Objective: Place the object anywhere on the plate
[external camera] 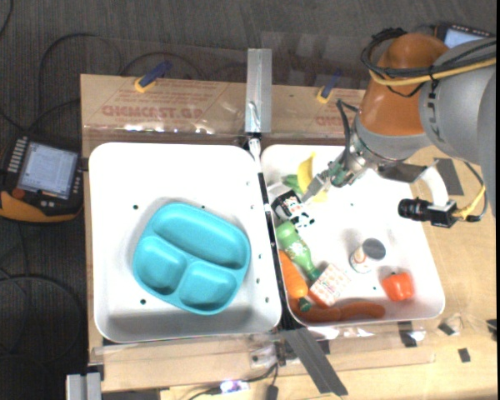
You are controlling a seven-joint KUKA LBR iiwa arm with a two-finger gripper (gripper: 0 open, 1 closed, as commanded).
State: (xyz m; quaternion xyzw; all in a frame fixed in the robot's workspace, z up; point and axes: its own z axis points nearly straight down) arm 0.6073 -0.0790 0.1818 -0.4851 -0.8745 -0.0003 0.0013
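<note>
A teal plate (192, 257) with three compartments lies in the left bin (117, 182). My gripper (323, 183) hangs over the upper left part of the right bin (417, 248). It sits just right of a yellow banana-like piece (305, 166) and a green piece (290, 182). A black and white toy (288, 207) lies just below and left of the gripper. Nothing shows clearly between the gripper's tips.
Along the right bin's left wall lie a green bottle (297, 245) and an orange carrot (293, 280). A small carton (329, 283), a brown sausage (343, 311), a red pepper (398, 286) and a grey-topped can (370, 251) sit near its front. A handheld pendant (42, 177) rests far left.
</note>
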